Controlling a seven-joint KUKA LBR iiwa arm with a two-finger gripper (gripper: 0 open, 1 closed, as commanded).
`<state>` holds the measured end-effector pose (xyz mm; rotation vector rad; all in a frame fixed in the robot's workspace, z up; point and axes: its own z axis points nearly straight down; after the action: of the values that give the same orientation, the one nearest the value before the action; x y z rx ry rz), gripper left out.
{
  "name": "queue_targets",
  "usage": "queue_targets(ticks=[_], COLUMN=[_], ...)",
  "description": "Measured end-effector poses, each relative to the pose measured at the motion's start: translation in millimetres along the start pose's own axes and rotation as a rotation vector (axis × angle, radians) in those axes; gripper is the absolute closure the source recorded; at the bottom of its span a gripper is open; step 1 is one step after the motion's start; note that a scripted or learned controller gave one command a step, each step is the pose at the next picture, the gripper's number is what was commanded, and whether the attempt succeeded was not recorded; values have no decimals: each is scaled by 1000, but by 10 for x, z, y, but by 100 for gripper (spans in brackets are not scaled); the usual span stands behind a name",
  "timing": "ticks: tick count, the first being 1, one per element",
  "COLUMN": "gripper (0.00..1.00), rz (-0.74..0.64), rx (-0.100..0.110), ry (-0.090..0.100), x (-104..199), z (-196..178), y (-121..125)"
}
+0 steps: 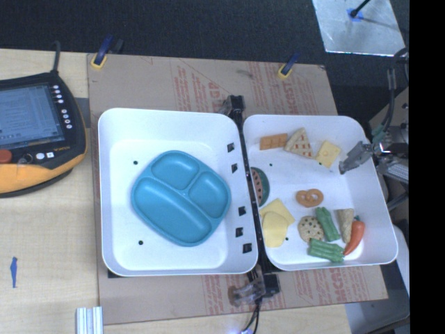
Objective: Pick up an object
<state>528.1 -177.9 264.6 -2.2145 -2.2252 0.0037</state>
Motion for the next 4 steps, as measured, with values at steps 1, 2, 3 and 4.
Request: queue_targets(ticks=[1, 2, 3, 4], gripper=[0, 0, 0, 0], rz=[3, -7, -3, -4], rx=[12, -7, 4, 0], ry=[4, -2, 3, 2], x=[-289, -58, 157, 668], z=[1342, 1677, 1709, 1186], y=[-431, 533, 1314, 778])
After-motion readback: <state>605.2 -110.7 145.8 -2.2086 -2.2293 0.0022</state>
